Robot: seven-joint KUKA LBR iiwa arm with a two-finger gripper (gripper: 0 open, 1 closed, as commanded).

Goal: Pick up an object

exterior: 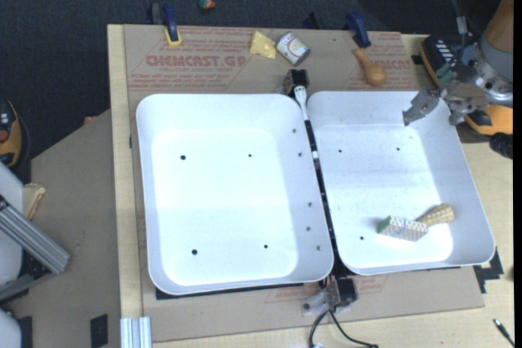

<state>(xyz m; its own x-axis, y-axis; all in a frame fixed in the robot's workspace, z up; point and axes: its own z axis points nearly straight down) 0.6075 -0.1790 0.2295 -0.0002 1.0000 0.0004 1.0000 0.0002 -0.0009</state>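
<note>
A: Camera view, single moment. Arm's gripper [426, 104] sits over the far right corner of the right bin [457, 167], well apart from anything it could take. Finger state?

B: Cannot tell. One grey finger juts toward the bin's middle; the rest is hidden behind the wrist. Nothing is seen between them.

A: Candidate objects?

B: Two in the right bin, near its front edge: a patterned block [402, 227] and a tan stick [433, 216], touching or nearly so at their inner ends. Left bin [163, 200] has only black dots on its floor.

A: Why is the gripper parked up there?

B: My reading: it stands clear of the bin floor so the camera sees the objects unblocked before a descent. Judgement only.

A: Orientation of the block?

B: Long axis roughly left to right, dipping slightly toward the front at its right end. The stick slants the other way, rising toward the right rim. Together they make a shallow V.

A: Off-bin items?

B: Yellow wedge [263, 45], small box [293, 48], wooden handle [369, 66] on the board beyond the bins.
</note>
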